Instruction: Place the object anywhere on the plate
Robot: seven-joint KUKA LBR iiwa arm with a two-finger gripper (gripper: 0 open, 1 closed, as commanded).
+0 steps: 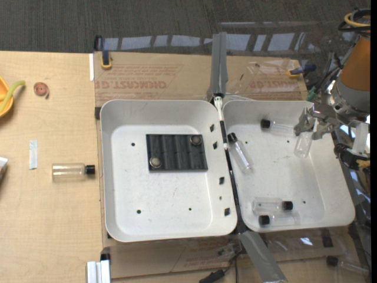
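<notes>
Lying on the bench at far left is a clear vial (pixel 73 170); the left bin (pixel 118 158) bears a dark grooved plate (pixel 176 152); over the right bin (pixel 330 199), the gripper (pixel 307 128) clamps another clear vial (pixel 302 144) upright between its fingers

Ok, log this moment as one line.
tool: over right bin, at a clear vial | plate: in left bin | other vials: right bin
</notes>
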